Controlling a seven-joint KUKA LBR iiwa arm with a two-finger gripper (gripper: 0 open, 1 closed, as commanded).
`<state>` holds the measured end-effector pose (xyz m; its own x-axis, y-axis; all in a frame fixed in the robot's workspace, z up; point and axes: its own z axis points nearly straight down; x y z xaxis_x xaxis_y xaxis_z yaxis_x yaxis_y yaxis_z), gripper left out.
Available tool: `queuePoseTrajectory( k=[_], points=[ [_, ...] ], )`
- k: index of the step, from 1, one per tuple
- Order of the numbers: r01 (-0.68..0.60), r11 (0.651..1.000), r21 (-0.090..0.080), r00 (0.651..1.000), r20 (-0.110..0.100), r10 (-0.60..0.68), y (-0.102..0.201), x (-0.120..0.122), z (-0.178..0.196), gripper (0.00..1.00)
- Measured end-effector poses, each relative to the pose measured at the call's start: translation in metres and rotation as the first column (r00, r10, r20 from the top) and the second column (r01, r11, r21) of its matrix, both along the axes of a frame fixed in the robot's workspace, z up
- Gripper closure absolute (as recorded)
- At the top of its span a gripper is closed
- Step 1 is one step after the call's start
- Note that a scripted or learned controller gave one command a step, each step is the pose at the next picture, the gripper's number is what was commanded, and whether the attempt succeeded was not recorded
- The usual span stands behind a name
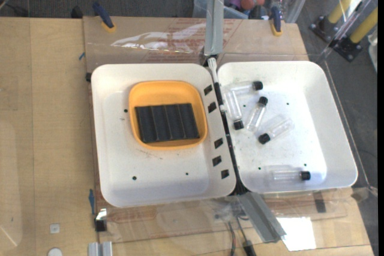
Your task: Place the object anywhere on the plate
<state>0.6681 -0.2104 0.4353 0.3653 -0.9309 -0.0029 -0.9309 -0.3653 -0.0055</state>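
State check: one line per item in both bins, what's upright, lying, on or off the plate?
Orange squarish plate: flat in the left white bin, carrying the black ribbed block.
Black ribbed rectangular block: lying flat on the plate.
Clear plastic vials with black caps: lying on their sides in the right white bin, off the plate.
Lone capped vial: on its side near the right bin's front edge.

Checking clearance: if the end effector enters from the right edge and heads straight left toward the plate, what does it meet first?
Probably the right bin's rim, then the vials; height unclear, so it may pass above.
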Motion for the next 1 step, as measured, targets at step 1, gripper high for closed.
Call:
queuePoseTrajectory(
  k=[1],
  points=[
    [-0.312, 0.950, -0.003, 0.950, 0.002, 0.312, -0.0008, 0.0000, -0.0002, 1.00]
  ],
)
